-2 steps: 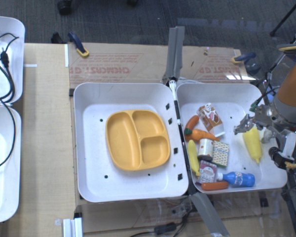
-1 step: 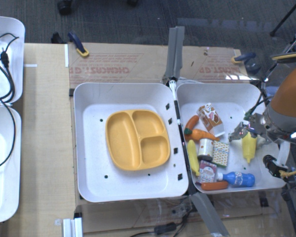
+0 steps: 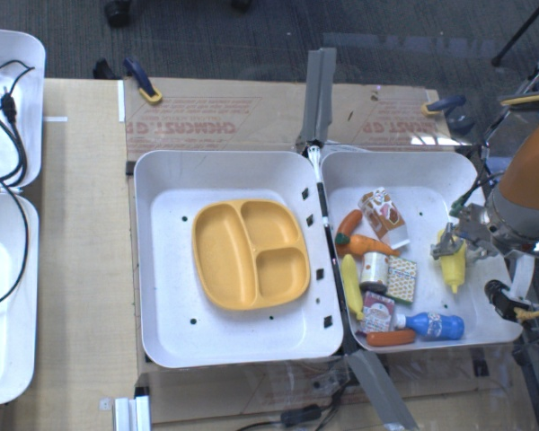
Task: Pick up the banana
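Note:
The banana (image 3: 350, 285) is a yellow, slightly curved piece lying along the left wall of the right bin (image 3: 431, 180), next to a small can (image 3: 374, 270). My gripper (image 3: 451, 241) reaches in from the right and sits at the right side of that bin, well away from the banana. Directly under the gripper and touching it is a yellow squeeze bottle (image 3: 454, 269) with its tip pointing toward the front. The gripper's metal parts hide the top of that bottle.
The right bin also holds a carrot (image 3: 370, 244), a printed box (image 3: 383, 212), a checkered packet (image 3: 401, 281), a blue bottle (image 3: 436, 327) and a sausage (image 3: 388, 338). A yellow divided plate (image 3: 250, 253) lies in the left bin (image 3: 162, 268).

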Motion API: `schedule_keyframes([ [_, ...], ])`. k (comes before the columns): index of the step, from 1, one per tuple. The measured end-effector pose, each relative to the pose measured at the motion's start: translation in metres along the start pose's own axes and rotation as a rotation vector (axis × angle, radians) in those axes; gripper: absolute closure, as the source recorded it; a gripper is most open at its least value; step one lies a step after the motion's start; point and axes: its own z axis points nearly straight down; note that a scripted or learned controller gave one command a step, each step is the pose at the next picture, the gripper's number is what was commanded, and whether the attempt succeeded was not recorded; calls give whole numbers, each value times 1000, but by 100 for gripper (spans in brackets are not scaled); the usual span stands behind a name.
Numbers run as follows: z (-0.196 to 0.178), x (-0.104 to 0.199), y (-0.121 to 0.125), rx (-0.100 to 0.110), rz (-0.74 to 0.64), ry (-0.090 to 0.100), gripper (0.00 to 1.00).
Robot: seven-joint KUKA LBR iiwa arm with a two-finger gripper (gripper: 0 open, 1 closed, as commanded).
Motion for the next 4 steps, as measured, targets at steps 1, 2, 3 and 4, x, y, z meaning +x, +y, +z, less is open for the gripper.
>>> schedule_keyframes([
  [1,-85,72,18,-3,347,-5,100],
  [2,-85,72,18,-3,348,-5,0],
  [3,-45,24,56,-2,335,-6,0],
  [4,4,25,52,-4,333,12,0],
])
